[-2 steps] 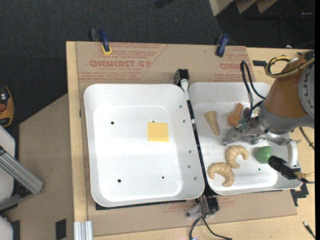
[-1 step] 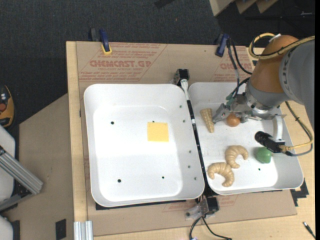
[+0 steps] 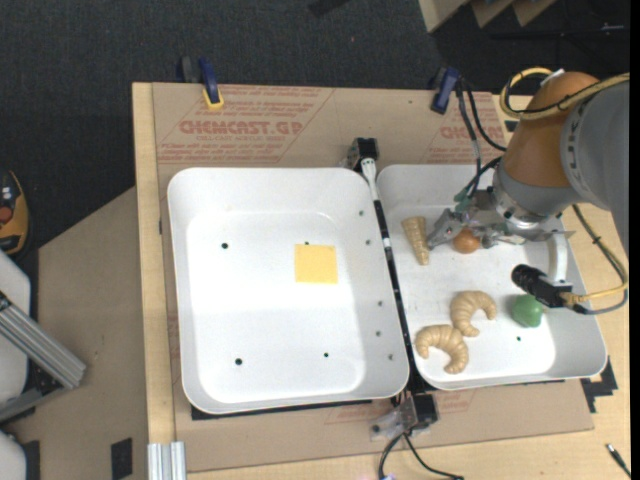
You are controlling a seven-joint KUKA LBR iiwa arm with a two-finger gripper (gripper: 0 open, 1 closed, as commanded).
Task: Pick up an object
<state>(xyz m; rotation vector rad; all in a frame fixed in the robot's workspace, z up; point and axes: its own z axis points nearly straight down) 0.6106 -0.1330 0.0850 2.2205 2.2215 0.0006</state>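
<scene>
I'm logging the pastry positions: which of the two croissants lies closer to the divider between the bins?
The lower croissant, near the right bin's front edge. The other croissant lies up and to its right, nearer the green object.

- A thick, rounded grey metal arm (image 3: 602, 153) with a smooth casing.
- A glossy orange band (image 3: 540, 143) wraps it above the wrist.
- Thin yellow and black cables (image 3: 520, 93) loop beside the band.
- A silvery metal two-finger gripper (image 3: 452, 230) with dark fittings.
</scene>
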